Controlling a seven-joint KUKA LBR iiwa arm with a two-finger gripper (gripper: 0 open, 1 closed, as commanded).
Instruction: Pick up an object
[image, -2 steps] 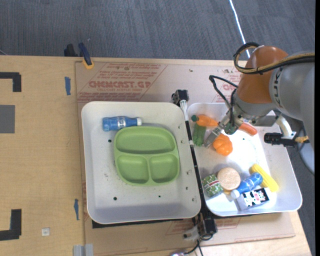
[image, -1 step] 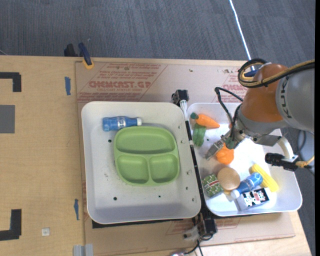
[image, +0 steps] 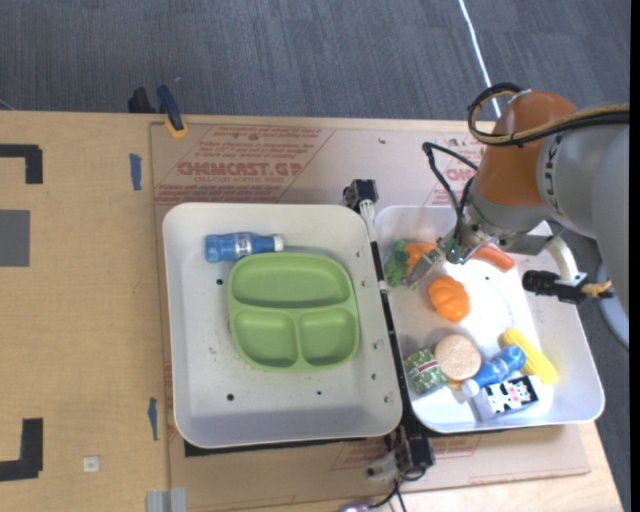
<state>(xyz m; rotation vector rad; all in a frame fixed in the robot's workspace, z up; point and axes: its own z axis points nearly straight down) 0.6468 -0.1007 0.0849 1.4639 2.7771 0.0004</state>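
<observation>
One orange toy (image: 449, 298), perhaps pumpkin-shaped.

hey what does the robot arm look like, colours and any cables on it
The arm is a thick, rounded grey body with a glossy orange band above the wrist. Black cables loop over that band and run down toward the small metallic end effector.

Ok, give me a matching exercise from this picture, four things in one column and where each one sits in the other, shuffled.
Things:
1. green divided plate
2. blue bottle
3. orange pumpkin toy
4. yellow corn toy

Places:
A. right bin, near its right wall
B. left bin, along its far edge
C. left bin, middle
D. right bin, just below the gripper

Pairs: 1-C, 2-B, 3-D, 4-A
</observation>
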